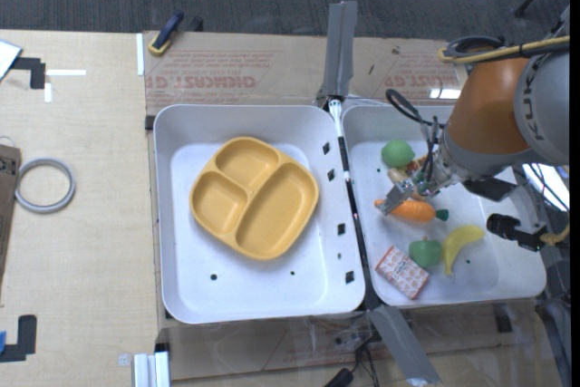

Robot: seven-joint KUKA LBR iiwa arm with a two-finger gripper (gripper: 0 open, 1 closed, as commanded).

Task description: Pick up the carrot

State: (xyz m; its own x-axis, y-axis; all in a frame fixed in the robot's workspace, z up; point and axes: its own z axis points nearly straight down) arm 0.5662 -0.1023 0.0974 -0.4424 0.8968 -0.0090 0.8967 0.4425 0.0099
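Observation:
The orange carrot with a green stub at its right end lies in the right bin, near its middle. My gripper reaches down from the right and sits right at the carrot's upper left end, touching or just above it. The arm's orange band hangs over the bin's back right part. The carrot looks as if it rests on the bin floor.
In the right bin a green round item lies behind the gripper. A second green item, a yellow banana and a small red-and-white box lie in front. The left bin holds a yellow divided plate.

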